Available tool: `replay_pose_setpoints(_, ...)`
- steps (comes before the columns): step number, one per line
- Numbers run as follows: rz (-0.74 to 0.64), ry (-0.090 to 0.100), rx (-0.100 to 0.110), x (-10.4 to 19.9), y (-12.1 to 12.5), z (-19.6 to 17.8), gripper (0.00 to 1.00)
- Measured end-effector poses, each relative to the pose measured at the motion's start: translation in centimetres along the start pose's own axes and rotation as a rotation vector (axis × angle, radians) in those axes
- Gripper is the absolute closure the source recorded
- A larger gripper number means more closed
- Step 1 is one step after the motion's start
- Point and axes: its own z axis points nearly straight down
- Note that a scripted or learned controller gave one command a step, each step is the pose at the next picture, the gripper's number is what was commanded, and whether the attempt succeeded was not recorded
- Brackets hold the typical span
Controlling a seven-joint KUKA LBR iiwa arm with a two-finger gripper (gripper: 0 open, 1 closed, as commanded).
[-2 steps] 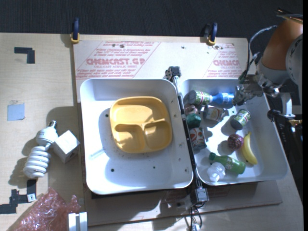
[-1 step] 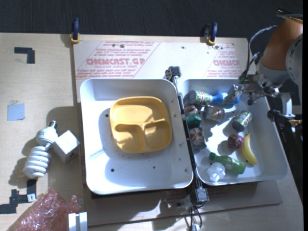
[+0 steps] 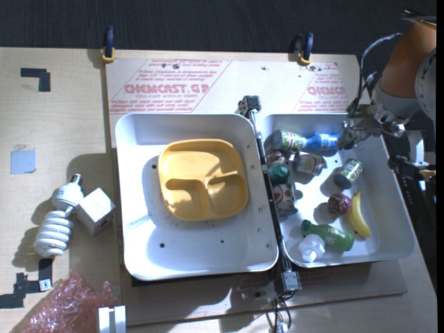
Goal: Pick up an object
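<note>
The right bin [image 3: 393, 186] holds several objects. A blue bottle [image 3: 320, 142] lies at the back, with a green-labelled can [image 3: 290, 141] to its left. A small can [image 3: 349, 172], a dark red ball [image 3: 339, 204], a banana [image 3: 359, 218] and a green bottle [image 3: 327, 234] lie further forward. My gripper [image 3: 346, 137] hangs over the bin's back right part, just right of the blue bottle's end. Nothing shows between its fingers.
The left bin [image 3: 132, 207] holds a yellow divided tray [image 3: 203, 179]. More cans [image 3: 282, 186] crowd the right bin's left wall. On the bench to the left lie a spiral light bulb [image 3: 57, 220], a white cube [image 3: 96, 207] and pink plastic wrap [image 3: 69, 304].
</note>
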Motion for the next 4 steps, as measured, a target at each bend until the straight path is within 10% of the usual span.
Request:
replay_pose_setpoints(1, 0.0, 0.0, 0.0, 0.0, 0.0, 0.0, 0.0)
replay_pose_setpoints(2, -0.002, -0.002, -0.002, 0.0, 0.1, -1.0, 1.0)
replay_pose_setpoints(3, -0.003, -0.002, -0.002, 0.0, 0.1, -1.0, 0.0)
replay_pose_setpoints(4, -0.004, -0.003, -0.003, -0.1, 0.1, -2.1, 1.0)
